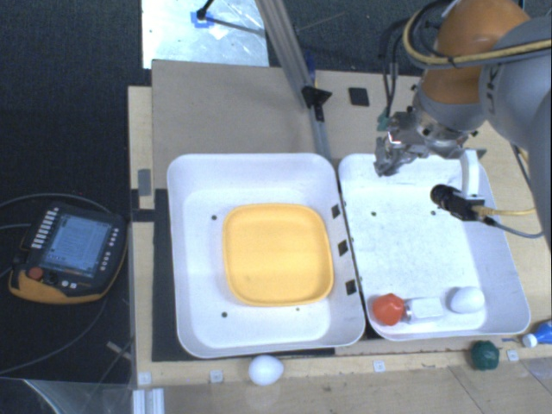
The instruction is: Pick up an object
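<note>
An orange ball (388,309), a clear bottle (424,308) and a white egg (467,300) lie along the right bin's (405,231) near edge. The gripper (390,160) hovers over its far corner, well apart from them; its opening cannot be told.

Claw (390,158) fingers too small

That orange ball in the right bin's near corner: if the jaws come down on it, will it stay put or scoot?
The orange ball looks round and smooth, so it will probably roll from an off-centre touch. It sits against the bin wall and beside a small white block, which may limit its travel and crowd the jaws. It looks light.
</note>
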